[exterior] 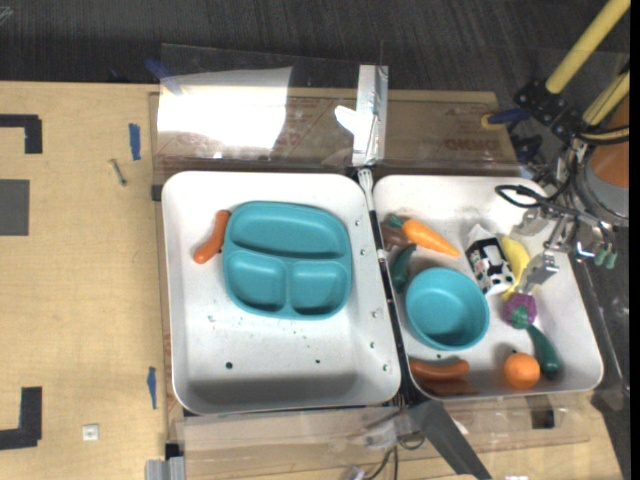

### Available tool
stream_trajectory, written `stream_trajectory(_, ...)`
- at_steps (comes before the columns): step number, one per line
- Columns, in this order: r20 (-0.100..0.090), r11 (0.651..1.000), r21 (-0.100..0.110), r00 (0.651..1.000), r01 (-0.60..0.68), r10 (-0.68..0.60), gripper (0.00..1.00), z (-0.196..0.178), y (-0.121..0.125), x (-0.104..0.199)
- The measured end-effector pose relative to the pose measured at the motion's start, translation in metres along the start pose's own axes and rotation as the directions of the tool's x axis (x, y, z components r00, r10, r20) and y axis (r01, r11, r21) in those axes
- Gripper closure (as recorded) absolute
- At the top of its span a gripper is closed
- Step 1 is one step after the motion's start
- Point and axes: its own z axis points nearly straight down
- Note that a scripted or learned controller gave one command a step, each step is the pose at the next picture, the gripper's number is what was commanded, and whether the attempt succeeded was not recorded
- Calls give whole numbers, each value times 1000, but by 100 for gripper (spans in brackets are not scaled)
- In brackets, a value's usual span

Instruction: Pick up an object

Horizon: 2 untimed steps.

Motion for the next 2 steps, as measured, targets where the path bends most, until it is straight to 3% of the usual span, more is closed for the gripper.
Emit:
stream_trajectory(1,14,997,3,996,83,-83,0,42,26,9)
stream_trajectory(2,11,1000,1,1000,12,-12,0,54,50,17)
